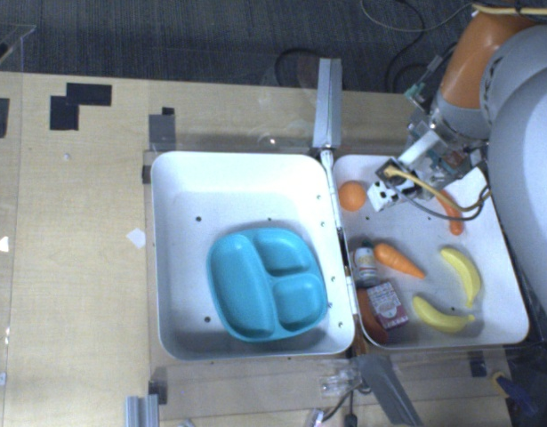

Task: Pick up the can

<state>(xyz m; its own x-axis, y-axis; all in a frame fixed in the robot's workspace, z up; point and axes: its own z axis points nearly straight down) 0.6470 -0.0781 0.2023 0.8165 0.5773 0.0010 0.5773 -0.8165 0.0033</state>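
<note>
The can (383, 302) lies on its side against the left wall of the right bin (504, 327), near the front corner. It has a dark red label and a silver end facing the back. My gripper (386, 190) hangs over the back left part of that bin, just right of an orange (350, 195). It is well behind the can and apart from it, with nothing seen in its grasp.
An orange carrot (399, 259) lies just right of the can's silver end. Two bananas (462, 274) (442, 315) rest at the front right. Another carrot (451, 213) sits partly under the wrist cables. A blue divided plate (269, 283) lies in the left bin (180, 185).
</note>
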